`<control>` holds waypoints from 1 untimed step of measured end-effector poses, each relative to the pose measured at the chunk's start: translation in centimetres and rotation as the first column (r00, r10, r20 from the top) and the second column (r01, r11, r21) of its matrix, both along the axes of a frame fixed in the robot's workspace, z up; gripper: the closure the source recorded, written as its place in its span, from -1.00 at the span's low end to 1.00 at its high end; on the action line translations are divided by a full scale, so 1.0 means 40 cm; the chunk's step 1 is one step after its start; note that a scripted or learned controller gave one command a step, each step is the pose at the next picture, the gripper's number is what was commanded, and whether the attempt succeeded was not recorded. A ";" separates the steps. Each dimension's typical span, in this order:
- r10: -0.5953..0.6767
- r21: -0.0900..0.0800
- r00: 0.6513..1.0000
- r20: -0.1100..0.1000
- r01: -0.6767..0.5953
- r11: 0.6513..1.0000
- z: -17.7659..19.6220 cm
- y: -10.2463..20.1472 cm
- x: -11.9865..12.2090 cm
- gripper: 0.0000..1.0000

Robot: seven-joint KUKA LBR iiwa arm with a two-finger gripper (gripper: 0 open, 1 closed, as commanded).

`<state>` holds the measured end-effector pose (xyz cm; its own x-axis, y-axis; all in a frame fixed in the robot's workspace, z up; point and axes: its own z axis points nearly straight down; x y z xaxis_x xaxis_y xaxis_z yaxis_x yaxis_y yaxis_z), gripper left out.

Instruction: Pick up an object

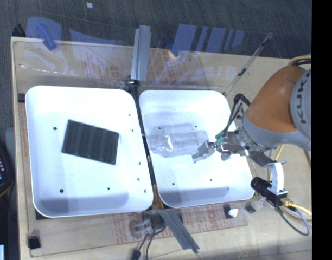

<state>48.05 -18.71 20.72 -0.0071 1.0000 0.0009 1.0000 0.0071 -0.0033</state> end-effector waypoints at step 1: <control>0.283 -0.003 0.959 0.005 -0.283 0.959 0.303 0.004 0.201 -1.00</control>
<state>56.10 -18.56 32.84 -0.2897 0.9571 -0.0023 0.9571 0.2897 0.0017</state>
